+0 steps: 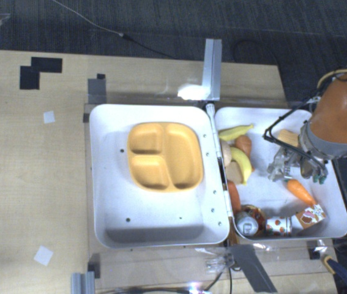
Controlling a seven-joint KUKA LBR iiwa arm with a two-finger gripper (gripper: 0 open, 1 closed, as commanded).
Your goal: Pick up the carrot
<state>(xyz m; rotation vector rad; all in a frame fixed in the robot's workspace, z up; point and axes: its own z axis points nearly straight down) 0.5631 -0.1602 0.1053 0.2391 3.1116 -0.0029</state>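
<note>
The orange carrot (300, 191) lies in the right bin (338, 228), its tip pointing to the lower right. My gripper (298, 173) hangs just above the carrot's thick upper end, on the grey arm with the orange band (343, 112) reaching in from the right. The gripper looks open, with a metal finger on either side and nothing between them. Its body hides a little of the carrot's top.
Beside the carrot are two bananas (241, 162), a peach-coloured fruit (243, 144), a red item (233, 195), two cans (247, 225) and a small carton (311, 215). A yellow divided plate (164, 155) sits in the left bin (109, 182).
</note>
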